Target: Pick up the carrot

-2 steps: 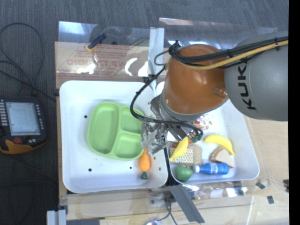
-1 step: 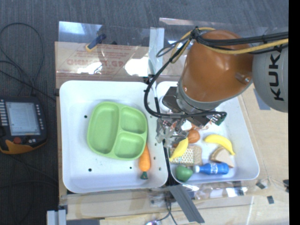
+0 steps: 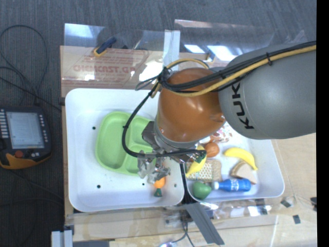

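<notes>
You're watching the two-finger gripper [image 3: 152,173] hovering just left of the small orange carrot [image 3: 160,183], long axis tilted, jaw state unreadable.

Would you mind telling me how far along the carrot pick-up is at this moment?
Done: the arm has reached into the left bin, with the pincer beside the green tray and right above the carrot.
In hand: the pick itself; the carrot lies low by the bin's near wall, and whether it is gripped cannot be told.
Left: a confirmed hold and a lift clear of the bin.
</notes>
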### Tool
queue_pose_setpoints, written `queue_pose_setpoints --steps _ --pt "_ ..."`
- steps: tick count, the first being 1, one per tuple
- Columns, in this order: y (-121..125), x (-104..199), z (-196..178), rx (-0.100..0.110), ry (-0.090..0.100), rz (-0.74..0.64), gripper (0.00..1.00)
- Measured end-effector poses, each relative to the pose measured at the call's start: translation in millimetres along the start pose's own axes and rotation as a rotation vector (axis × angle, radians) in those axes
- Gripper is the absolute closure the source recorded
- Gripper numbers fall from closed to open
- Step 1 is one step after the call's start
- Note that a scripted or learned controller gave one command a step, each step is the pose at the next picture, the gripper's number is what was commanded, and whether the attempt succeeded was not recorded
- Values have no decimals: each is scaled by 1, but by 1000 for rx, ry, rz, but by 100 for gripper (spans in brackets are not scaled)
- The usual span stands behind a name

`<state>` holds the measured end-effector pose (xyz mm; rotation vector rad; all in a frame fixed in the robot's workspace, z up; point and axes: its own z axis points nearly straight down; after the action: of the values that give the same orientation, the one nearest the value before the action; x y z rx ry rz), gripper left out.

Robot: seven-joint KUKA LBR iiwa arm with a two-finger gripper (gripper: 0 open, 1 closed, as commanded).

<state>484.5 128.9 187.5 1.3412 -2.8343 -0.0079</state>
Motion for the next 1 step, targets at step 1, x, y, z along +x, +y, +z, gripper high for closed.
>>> queue_pose_setpoints --steps 1 --pt "-19 -2 23 5 -1 -289 100"
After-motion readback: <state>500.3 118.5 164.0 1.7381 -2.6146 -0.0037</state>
